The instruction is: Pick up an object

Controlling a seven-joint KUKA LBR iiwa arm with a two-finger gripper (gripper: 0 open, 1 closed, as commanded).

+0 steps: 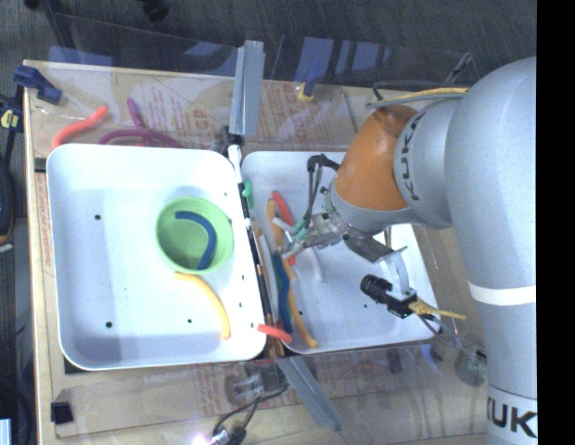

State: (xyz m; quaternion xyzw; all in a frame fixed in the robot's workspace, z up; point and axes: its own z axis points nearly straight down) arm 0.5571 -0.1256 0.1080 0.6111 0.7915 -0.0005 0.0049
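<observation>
My gripper (293,242) is low over the left part of the right bin (362,327), under the arm's orange band. Right beside it a heap of thin things lies along that bin's left wall: a red piece (280,206), a blue strip (286,297) and an orange strip (302,334). The gripper's tip is at the heap's upper part, and I cannot make out whether anything is in its grasp. In the left bin (83,248) stands a green bowl (190,239) with a blue curved piece (206,235) in it. A yellow curved strip (211,299) lies just below the bowl.
A small red piece (271,330) rests on the wall between the bins, and a small green piece (248,194) on its upper part. Orange and purple cords (130,133) lie on the bench above the left bin. The grey arm covers the right bin's right side.
</observation>
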